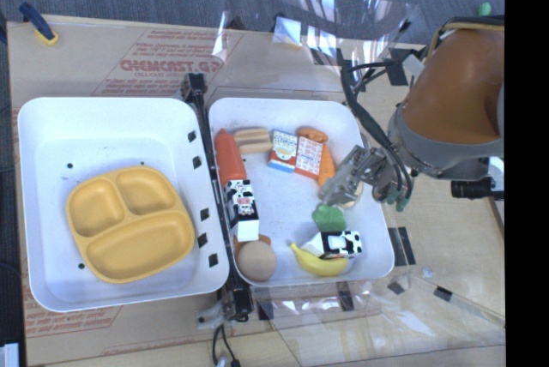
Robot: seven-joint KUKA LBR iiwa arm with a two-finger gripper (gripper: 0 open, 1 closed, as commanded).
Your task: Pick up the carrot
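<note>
Nearest the camera, along the front wall of the right bin, a brown egg is seen, with a banana beside it and a small black-and-white carton resting against the banana. A second black-and-white carton lies just behind the egg, near the bin's left wall. In the left bin, a yellow divided plate is set flat on the floor of the bin.

Further back, the carrot is found on the right side of the right bin, lying at a slant, its green top pointing toward the front. The tool is placed right over the carrot's lower end and leaves, reaching in from the right; whether its fingers are apart or together cannot be told, and the carrot is not seen between them. The orange-banded arm is seen above the bin's right wall.

Behind these, a red sausage lies along the left wall, with a bread roll at its far end, and two small printed boxes stand side by side just left of the carrot. Both bins rest on the desk.
</note>
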